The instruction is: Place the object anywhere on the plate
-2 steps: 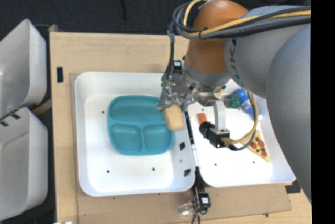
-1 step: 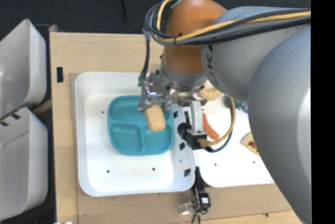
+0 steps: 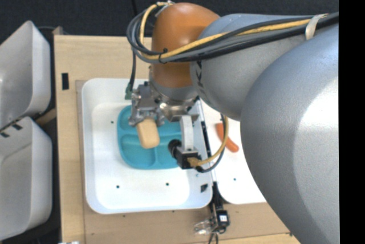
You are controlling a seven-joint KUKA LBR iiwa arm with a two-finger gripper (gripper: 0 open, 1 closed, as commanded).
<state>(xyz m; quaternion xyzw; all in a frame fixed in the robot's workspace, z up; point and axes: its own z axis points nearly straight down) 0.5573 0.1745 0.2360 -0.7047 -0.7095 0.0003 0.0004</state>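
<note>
1. Object (image 3: 149, 134): small tan block with rounded corners, bread- or sponge-like, matte surface, no markings visible. Tilted, long axis running down and slightly right in the camera view.
2. It sits directly below the gripper (image 3: 147, 122), its top end right at the fingertips. Its lower end overlaps the plate; whether it rests on the plate or hangs just above can't be told from this angle.
3. Gripper state: can't tell. The wrist body hides the contact area, so no call on whether the block is actually held.
4. Plate (image 3: 132, 149): teal, rounded-square, compartmented with raised dividers. It lies beneath the gripper, extending down and to both sides of it. The block is over its upper middle section.
5. Left bin (image 3: 108, 186): shallow, white, holds the plate. The gripper is over its upper-centre area.
6. Orange carrot-shaped item (image 3: 230, 144): to the gripper's right, in the right bin (image 3: 242, 188), partly hidden by cabling and the arm. Well apart from the block.
7. Arm (image 3: 274, 94): grey, orange band above the wrist, black and yellow cables looped around the band. It covers most of the right bin.
8. Bench (image 3: 71, 60): light wood, visible around the left bin's edges.
</note>
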